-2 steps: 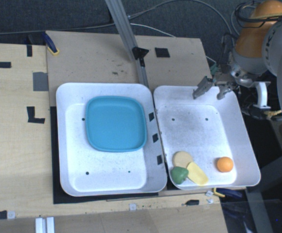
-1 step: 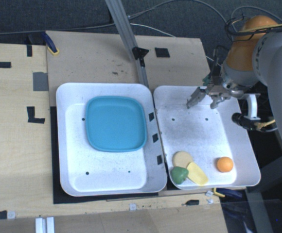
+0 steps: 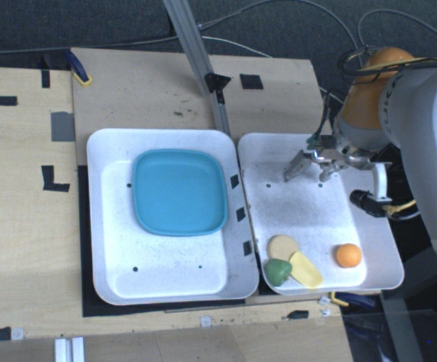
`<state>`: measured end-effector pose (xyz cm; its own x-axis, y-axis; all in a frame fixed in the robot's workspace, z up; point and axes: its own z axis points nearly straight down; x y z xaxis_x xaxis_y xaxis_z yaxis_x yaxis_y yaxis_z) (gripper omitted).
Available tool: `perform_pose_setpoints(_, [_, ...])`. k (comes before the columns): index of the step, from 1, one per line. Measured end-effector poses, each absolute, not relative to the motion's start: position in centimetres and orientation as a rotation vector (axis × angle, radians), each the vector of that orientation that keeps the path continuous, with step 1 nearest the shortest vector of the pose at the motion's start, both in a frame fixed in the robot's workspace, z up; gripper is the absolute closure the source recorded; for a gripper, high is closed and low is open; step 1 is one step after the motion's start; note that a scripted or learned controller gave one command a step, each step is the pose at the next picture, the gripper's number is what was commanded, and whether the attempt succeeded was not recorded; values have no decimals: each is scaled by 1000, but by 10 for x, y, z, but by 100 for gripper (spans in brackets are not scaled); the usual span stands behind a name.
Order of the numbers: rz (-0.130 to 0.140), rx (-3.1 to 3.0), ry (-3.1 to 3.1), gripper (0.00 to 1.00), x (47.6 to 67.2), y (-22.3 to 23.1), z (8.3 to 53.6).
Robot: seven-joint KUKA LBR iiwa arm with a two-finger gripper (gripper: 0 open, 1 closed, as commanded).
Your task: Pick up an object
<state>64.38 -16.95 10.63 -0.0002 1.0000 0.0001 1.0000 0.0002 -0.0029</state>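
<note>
Step in hand, by my judgement: approach, before any grasp. The gripper (image 3: 310, 170) stands over the upper part of the right bin (image 3: 279, 151), right of centre in the frame, with its two fingers splayed apart and nothing between them; the hand is open and empty. The candidate objects lie together at the lower end of the same bin, in the lower right of the frame: an orange ball (image 3: 347, 256) near the bin's right wall, and to its left a cluster of three pieces, a tan round piece (image 3: 282, 246), a yellow piece (image 3: 305, 269) and a green piece (image 3: 276, 271), the three touching or overlapping one another. All four are well apart from the gripper. The left bin (image 3: 105, 202) holds a blue square plate (image 3: 179, 191), lying flat near its middle. Pose of the arm: it enters from the right edge, the orange band (image 3: 369, 89) showing in the upper right above the wrist, the grey body beside it, the wrist pointing down toward the bin floor. Next move, as assessed: carry the open gripper down-frame toward the chosen object, then lower. The ball stands alone and offers the cleaner grasp, though it may roll; the clustered pieces lie low and crowded, and closing on one would likely disturb its neighbours.
</note>
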Motion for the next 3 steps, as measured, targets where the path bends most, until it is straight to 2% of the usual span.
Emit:
perform_pose_setpoints(1, [2,-2220,-2222,0,644,-169,88])
perform_pose_setpoints(2, [1,-2221,-2224,100,644,-169,99])
perform_pose_setpoints(3, [-2,-2222,-2224,100,647,-172,160])
